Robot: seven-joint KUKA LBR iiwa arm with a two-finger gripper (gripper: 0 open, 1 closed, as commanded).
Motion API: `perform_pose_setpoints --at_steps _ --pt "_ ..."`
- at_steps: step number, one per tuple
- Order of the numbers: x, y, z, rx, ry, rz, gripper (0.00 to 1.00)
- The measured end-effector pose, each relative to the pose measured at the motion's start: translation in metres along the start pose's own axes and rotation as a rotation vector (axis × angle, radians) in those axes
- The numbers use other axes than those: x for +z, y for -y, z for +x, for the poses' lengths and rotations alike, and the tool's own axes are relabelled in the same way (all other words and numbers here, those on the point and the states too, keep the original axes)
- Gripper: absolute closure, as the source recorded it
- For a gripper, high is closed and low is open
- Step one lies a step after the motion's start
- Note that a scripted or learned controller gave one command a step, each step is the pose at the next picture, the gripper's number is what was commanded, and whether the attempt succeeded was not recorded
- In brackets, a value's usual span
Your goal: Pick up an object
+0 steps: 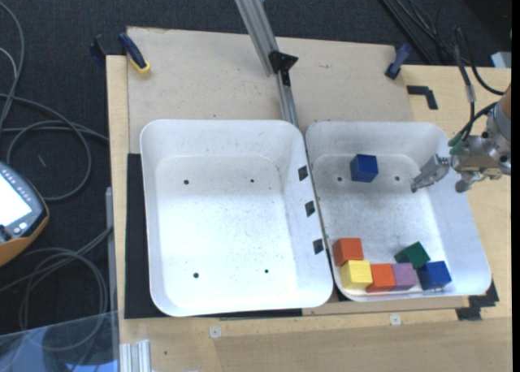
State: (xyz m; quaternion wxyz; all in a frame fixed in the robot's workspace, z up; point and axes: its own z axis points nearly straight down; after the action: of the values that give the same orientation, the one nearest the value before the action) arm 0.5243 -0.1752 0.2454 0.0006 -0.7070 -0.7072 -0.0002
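A blue cube [364,167] sits alone in the far part of the right bin [455,224]. Along that bin's near wall lies a cluster: an orange cube [348,249], a yellow cube [355,272], a second orange cube [381,276], a purple cube [404,275], a green cube [415,253] and another blue cube [436,274]. My gripper [443,181] hangs over the bin's right side, to the right of the lone blue cube and apart from it. It is open, with nothing between its fingers [426,174].
The left bin [162,151] stands beside the right one on a wooden board. A slanted metal pole [260,29] rises behind the bins. Blue clamps [134,52] grip the board's far corners. Cables and a device [16,208] lie at the left.
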Motion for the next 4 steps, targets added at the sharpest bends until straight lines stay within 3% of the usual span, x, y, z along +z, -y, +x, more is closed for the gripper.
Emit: perform_pose_setpoints --at_steps 1,2,3,4 --pt "-0.073 -0.064 0.053 -0.009 0.002 -0.013 0.0" --pt "0.031 -0.105 0.049 -0.002 -0.001 0.008 0.0" --pt "0.047 -0.137 0.1 -0.006 0.0 -0.002 0.0" --pt "0.139 -0.094 0.055 0.004 0.0 0.011 0.0"
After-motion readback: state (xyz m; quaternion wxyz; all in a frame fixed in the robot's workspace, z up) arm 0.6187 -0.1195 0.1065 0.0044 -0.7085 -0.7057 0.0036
